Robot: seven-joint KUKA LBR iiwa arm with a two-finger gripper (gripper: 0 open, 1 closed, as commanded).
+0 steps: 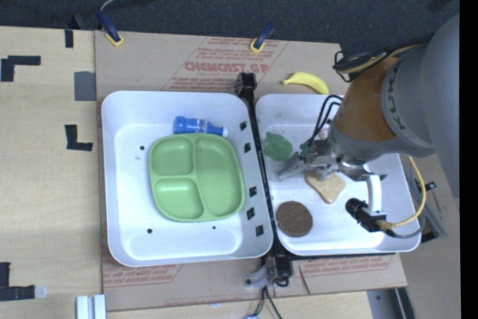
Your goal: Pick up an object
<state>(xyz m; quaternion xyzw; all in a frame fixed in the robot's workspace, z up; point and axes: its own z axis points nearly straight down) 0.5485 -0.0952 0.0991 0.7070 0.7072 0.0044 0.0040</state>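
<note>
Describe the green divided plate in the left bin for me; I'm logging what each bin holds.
The green divided plate is a pale green, rounded-square tray that looks like plastic, moulded into three compartments: two smaller ones along its upper side, one larger along the lower. All three look bare. It lies flat and right way up, turned a little askew, about mid-floor in the left bin. A blue bottle lies on its side at the plate's upper edge; whether they touch is unclear. The hand is over the other bin, well away.
</note>
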